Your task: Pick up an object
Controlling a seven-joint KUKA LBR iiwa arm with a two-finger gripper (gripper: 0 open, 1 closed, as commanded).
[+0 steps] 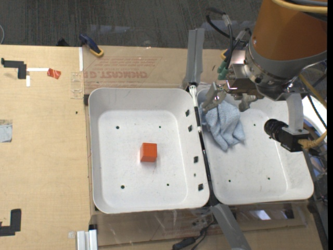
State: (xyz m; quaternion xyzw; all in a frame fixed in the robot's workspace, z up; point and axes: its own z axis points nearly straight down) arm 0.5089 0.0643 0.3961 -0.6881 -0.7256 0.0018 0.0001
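Observation:
A crumpled light-blue cloth (225, 126) lies in the right bin (260, 184), against its upper-left corner. My gripper (227, 102) hangs straight over the top of the cloth. It is open, one finger (209, 101) to the left of the cloth's upper edge and the other to the right. The cloth's top reaches up between the fingertips, but it is not pinched. A small orange-red cube (149, 152) sits alone near the middle of the left bin (106, 186), well away from the gripper.
A black cylindrical part (281, 132) juts over the right bin's right side, below the arm. Behind the bins lies brown cardboard (130, 69) with a blue clamp (91, 44). A wooden bench top (41, 150) spreads to the left, bearing a small red tag (54, 73).

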